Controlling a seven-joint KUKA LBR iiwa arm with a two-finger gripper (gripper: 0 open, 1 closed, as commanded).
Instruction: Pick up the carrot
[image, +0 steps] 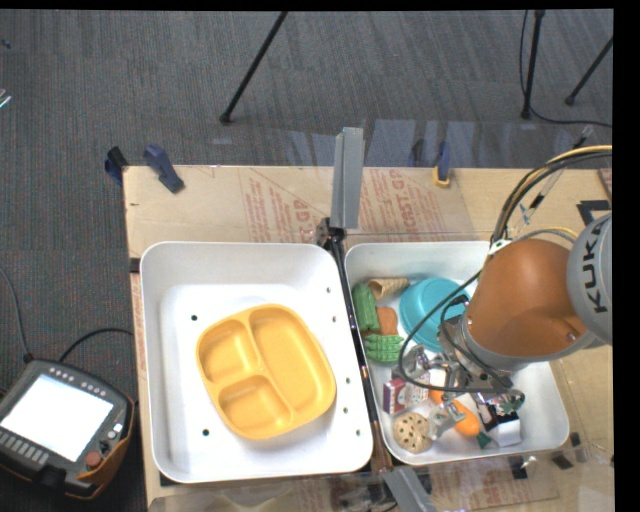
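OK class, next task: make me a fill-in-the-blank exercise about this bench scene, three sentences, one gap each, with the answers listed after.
1. The yellow divided plate lies in the ______ bin.
2. The yellow plate has ______ compartments.
3. The gripper is above the ______ bin, close to the carrot.

Missing words: left; three; right

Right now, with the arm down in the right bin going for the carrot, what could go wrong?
1. Clutter: the carrot lies packed among a round cracker and a small carton, so the hand may nudge or grab a neighbour instead.
2. The carrot sits close to the bin wall, which could block a clean approach.
3. The orange wrist band hides much of the bin, so a slip may go unseen.
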